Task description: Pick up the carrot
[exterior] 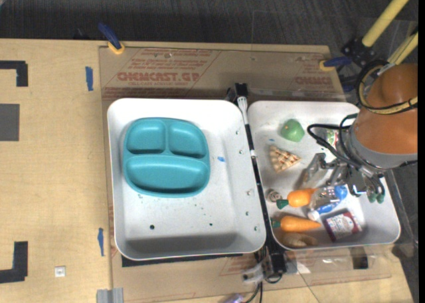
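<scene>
Arm (pixel 392 119) is cut off by the frame's right edge, so only its orange band & wrist show, and they cover the right bin's (pixel 265 122) far right corner. Gripper (pixel 327 189) fingers sit in a tangle of metal & cables over a blue-white item (pixel 333 200) w/ most of it hidden, so can't tell what it is; the label on the dark-red packet (pixel 343 224) is too small to read. A brownish thing (pixel 297 240) below the carrot (pixel 299 224) is half hidden at the bin's near rim, can't ID.
</scene>
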`<action>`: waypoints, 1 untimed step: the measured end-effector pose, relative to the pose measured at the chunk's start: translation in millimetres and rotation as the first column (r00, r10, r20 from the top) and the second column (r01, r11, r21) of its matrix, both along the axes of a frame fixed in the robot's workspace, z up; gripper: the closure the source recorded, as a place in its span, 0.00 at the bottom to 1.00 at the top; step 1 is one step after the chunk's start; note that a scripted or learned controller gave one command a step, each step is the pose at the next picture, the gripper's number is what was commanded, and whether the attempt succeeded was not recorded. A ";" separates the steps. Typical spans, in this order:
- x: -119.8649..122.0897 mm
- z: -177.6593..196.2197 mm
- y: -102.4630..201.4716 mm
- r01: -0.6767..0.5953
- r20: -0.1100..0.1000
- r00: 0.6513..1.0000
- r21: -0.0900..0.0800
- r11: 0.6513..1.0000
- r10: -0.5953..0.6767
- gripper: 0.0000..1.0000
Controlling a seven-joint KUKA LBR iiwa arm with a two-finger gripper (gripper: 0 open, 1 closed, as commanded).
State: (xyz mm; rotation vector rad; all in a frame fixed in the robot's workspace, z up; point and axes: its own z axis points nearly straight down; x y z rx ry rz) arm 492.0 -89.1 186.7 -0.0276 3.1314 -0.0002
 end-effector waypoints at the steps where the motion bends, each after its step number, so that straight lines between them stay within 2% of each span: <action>1: -3.3 -87.4 -2.8 -0.184 0.004 0.983 -0.004 0.983 0.184 1.00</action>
